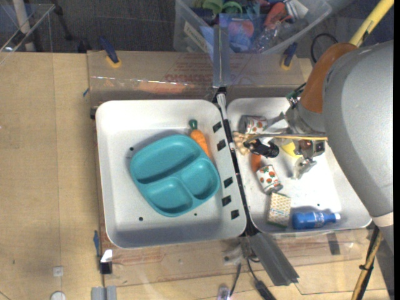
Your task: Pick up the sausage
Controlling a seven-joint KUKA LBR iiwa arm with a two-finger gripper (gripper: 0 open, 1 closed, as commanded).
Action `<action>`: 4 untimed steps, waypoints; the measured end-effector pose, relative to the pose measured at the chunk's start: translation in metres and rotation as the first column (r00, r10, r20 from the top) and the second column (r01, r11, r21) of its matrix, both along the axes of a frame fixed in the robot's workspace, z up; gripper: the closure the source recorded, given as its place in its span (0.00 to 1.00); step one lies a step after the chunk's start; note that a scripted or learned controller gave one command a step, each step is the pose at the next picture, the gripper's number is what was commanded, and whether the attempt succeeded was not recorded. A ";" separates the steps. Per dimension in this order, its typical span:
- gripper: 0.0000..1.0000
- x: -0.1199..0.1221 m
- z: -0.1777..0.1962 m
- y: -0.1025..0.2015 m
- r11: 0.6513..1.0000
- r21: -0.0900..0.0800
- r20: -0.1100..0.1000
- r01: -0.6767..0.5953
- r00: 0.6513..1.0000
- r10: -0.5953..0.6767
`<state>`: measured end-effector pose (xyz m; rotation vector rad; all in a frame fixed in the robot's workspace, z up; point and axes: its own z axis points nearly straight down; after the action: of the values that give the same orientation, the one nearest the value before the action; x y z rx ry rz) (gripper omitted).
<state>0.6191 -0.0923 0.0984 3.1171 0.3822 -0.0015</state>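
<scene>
The sausage is a small reddish-orange piece in the right bin, close to the divider and partly tucked under a black object. My gripper hangs over the same bin, to the right of the sausage and apart from it, below the orange-banded wrist. Nothing shows in the gripper. The bulky grey arm covers the bin's right side.
Around the sausage lie a white can with red spots, a waffle-patterned piece, a blue bottle, a yellow item and a small box. The left bin holds a teal divided plate and a carrot.
</scene>
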 end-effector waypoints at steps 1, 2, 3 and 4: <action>1.00 0.000 0.009 0.000 1.000 0.000 -0.001 -0.003 1.000 0.003; 0.00 0.000 0.009 0.001 1.000 0.000 -0.002 -0.004 1.000 0.004; 1.00 0.000 0.019 0.001 1.000 0.001 -0.004 -0.006 1.000 0.006; 0.00 0.000 0.019 0.001 1.000 0.000 -0.004 -0.006 1.000 0.006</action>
<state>0.6190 -0.0916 0.1169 3.1166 0.3912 -0.0079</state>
